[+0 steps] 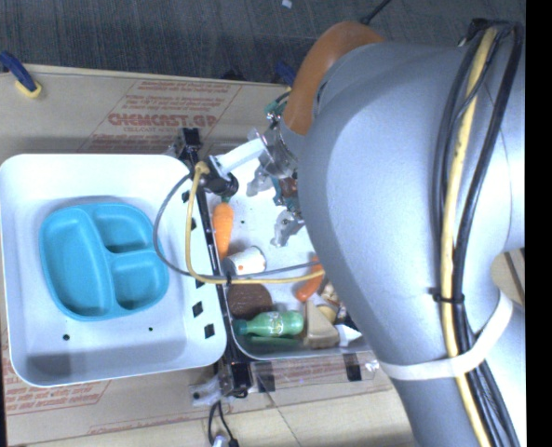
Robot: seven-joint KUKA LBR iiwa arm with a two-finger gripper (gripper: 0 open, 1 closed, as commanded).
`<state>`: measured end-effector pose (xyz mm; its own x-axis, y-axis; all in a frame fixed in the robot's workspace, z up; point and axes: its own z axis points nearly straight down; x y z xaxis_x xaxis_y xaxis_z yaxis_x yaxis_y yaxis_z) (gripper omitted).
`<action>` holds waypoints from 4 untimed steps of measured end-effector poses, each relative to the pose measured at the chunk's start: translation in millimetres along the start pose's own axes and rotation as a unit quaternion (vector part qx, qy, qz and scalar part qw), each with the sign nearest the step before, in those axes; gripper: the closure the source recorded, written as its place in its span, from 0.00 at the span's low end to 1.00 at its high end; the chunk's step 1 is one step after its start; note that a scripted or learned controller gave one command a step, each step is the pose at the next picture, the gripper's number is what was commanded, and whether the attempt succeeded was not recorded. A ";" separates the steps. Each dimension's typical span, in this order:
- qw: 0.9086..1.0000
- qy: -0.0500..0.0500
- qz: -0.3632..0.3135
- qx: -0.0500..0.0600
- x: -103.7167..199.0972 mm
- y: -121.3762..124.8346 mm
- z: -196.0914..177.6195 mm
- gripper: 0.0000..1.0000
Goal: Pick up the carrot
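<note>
The carrot [222,227] is orange and lies lengthwise against the left wall of the right bin [241,214], just right of the divider between the bins. My gripper [274,203] hangs over the right bin a little to the right of the carrot and apart from it. Its two metal fingers [260,183] stand apart, open, with bare white bin floor between them. The large grey arm with its orange band [327,59] covers most of the right bin.
The left bin [33,343] holds a blue divided tray [103,257]. Below the carrot lie a small white and orange item [248,264], a brown block [249,298], a green bottle [274,324] and another orange piece [308,288]. A yellow cable [194,240] loops over the divider.
</note>
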<state>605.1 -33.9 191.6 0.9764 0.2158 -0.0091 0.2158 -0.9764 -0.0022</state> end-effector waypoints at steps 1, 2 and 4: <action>0.991 -0.001 -0.135 0.003 -76.7 10.8 1.3 0.00; 0.987 0.001 -0.159 0.003 -39.4 -42.0 1.1 0.00; 0.995 -0.002 -0.095 0.001 -23.3 -88.5 1.3 0.00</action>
<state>563.2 47.5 190.6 0.9176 0.3973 -0.0125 0.3973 -0.9177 -0.0065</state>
